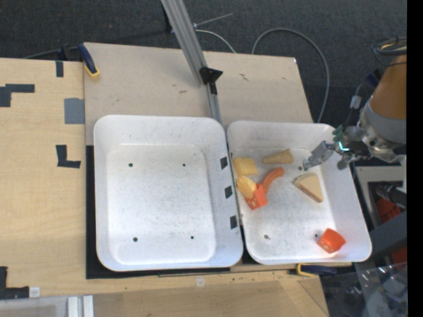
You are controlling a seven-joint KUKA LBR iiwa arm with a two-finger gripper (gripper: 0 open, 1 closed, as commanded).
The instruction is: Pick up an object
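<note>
White bins sit side by side; I see the left bin point(158, 190) bare and the right bin point(344, 210) holding the food. My gripper point(322, 155) hovers at its right edge, nothing between its fingers; I cannot tell their spread. Just below lies the sandwich wedge point(309, 187), then the carrot point(264, 187) and the orange block point(330, 240).
</note>
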